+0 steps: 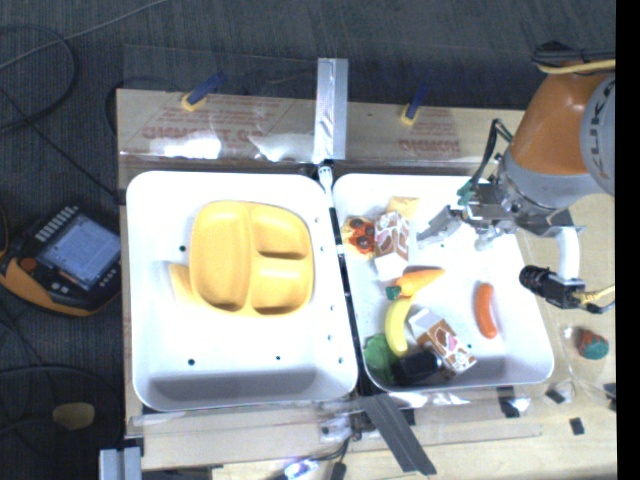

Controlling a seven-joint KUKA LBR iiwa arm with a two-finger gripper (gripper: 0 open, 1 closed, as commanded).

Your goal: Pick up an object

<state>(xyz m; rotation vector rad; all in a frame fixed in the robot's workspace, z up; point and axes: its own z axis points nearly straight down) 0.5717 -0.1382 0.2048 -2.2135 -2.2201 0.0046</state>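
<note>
My gripper [462, 230] hangs over the upper right part of the right bin [520, 268], open, with nothing between its fingers [436, 226]. To its left lies a small patterned box [392, 236] with red and dark bits [360, 233] beside it and a pale yellow piece [402, 206] above. Below the gripper are an orange carrot-like piece [420, 279], a banana [397, 326], a red sausage [486, 309], a second patterned box [444, 337], a green item [377, 352] and a black item [415, 369].
A yellow compartment tray [250, 256] lies in the left bin [160, 368]. A black cylinder [545, 281] juts from the arm over the right bin's right rim. A handheld device [70, 253] lies on the floor at far left.
</note>
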